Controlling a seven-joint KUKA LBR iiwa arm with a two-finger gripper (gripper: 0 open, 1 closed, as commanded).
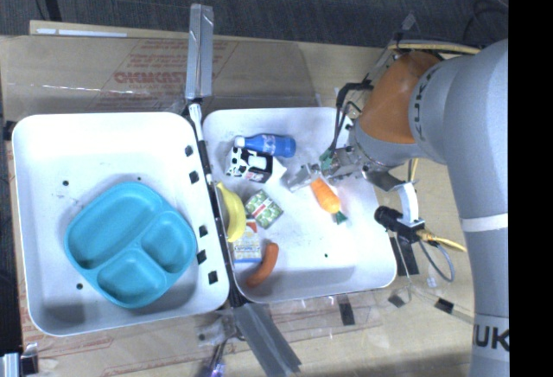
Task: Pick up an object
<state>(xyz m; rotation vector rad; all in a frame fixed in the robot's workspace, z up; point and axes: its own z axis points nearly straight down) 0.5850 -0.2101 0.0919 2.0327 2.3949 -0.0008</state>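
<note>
Blue tray [130,250] glossy plastic; white bins [52,159] smooth plastic.

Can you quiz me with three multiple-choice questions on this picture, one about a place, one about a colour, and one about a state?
1. Where does the divided tray lie?
A. in the left bin
B. in the right bin
C. on the bench outside both bins

2. What colour is the divided tray?
A. red
B. blue
C. black

3. How does the carrot lie?
A. held up in the air by the claw
B. on the floor of the right bin
C. on top of the tray

Answers:
1 A: the tray rests on the floor of the left bin.
2 B: it is plainly light blue.
3 B: the carrot lies on the floor of the right bin, just below the claw.
</note>
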